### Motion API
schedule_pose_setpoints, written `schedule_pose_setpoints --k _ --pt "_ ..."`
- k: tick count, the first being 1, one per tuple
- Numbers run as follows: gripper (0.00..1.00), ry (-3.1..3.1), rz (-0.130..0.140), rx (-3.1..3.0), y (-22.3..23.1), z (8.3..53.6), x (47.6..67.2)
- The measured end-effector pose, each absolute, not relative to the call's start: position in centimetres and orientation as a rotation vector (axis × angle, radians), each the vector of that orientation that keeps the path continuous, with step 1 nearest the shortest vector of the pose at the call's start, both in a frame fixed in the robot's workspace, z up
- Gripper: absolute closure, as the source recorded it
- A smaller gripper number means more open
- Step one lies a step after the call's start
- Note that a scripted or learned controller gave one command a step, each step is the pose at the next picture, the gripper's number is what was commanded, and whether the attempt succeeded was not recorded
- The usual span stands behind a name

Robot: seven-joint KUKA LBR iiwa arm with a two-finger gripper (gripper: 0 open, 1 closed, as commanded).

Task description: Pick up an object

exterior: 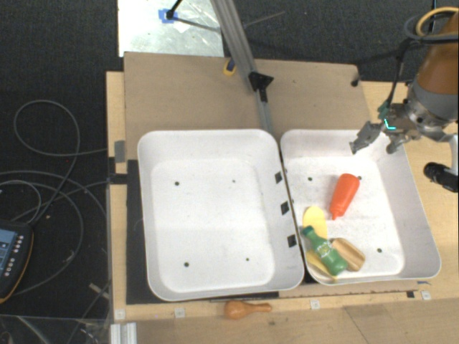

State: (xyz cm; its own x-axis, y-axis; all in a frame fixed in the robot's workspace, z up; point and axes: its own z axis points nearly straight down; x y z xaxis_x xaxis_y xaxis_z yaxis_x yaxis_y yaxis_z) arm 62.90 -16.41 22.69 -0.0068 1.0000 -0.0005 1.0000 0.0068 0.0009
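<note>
An orange-brown object (247, 308) is seen on the desk's (344, 319) near edge. In the right bin (412, 192), a green bottle (324, 252), tan piece (349, 253), yellow piece (315, 221) and orange carrot (343, 195) are clustered. Beyond, the claw (376, 142) is spread apart, grasping nothing

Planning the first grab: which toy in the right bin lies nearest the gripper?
The orange carrot; it lies alone, up-bin toward the gripper, while the others cluster at the bin's near edge.

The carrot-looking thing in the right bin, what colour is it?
Orange. The carrot-shaped toy shows clearly in the camera view.
</note>
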Motion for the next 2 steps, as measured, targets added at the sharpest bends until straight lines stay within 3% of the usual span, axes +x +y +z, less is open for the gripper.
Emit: schedule_pose_setpoints --k 2 --pt "0.00 2.231 -0.003 2.215 -16.2 13.6 64.0"
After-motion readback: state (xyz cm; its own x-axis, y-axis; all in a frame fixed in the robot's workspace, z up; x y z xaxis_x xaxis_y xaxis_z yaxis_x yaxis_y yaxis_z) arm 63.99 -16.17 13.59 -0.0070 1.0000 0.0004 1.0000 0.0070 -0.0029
